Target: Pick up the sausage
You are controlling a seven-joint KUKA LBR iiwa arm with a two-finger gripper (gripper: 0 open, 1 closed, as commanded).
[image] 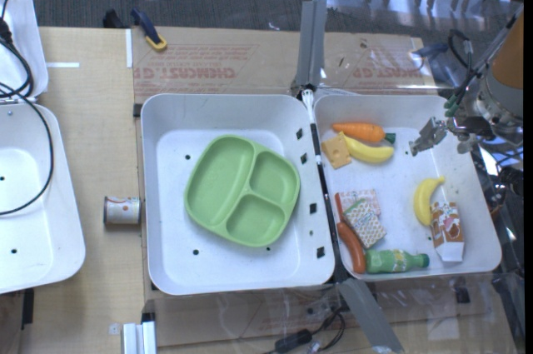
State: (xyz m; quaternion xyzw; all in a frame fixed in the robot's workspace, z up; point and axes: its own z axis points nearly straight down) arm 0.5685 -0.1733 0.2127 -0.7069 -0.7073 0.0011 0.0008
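Note:
The sausage (351, 246), reddish-orange, lies along the left wall of the right bin (491, 248), near its front corner. A green bottle (396, 261) touches its front end, and a checked packet (363, 215) sits just to its right. My gripper (441, 136) hangs over the back right of that bin, well away from the sausage, beyond a yellow banana (426, 199). Nothing shows in its grasp.
The right bin also holds a carrot (360, 130), a cheese wedge (336, 151), a second banana (371, 151) and a small carton (447, 231). A green divided plate (242, 190) lies in the left bin (158, 177). A small can (122, 211) rests on the bench to the left.

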